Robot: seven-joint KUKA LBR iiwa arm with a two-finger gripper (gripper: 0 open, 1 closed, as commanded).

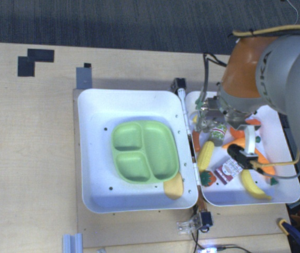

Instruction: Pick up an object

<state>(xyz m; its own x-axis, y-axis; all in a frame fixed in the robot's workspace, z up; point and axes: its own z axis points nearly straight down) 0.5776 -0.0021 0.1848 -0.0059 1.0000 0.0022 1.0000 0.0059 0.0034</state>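
Note:
My gripper (211,121) hangs over the back left part of the right bin (287,194), below the orange wrist band. Directly beneath it sits a small green and white bottle-like item (217,135); I cannot see whether anything grips it. A corn cob (205,155) lies just in front of it by the bin's left wall. Nearby are a red and white packet (228,169), a banana (253,185), orange carrot-like pieces (266,166) and a small red and green item (208,178).
The left bin (95,141) holds a green divided plate (143,151) and a tan wedge-shaped piece (174,186) at its front right corner. The arm covers the back right of the right bin. A ridge separates the two bins.

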